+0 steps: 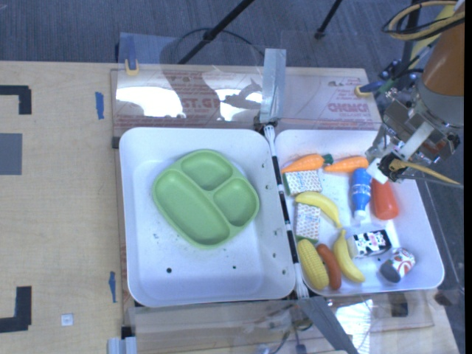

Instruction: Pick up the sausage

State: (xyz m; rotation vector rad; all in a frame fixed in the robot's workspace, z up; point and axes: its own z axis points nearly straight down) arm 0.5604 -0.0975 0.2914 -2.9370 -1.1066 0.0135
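The sausage point(330, 266) lies between the corn point(312, 263) and a banana point(348, 257). It looks light, smooth, maybe slippery; grab its middle. I cannot tell the gripper's point(389, 165) state.

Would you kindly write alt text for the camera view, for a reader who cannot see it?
The gripper hovers over the right bin's far side, above toy food; the sausage lies near the front between corn and a banana. The left bin holds a green divided plate.

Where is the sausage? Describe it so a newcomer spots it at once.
Look in the right bin, at its near edge. The sausage lies between the corn and a banana. It is the short, dark red-brown one; both neighbours are yellow.
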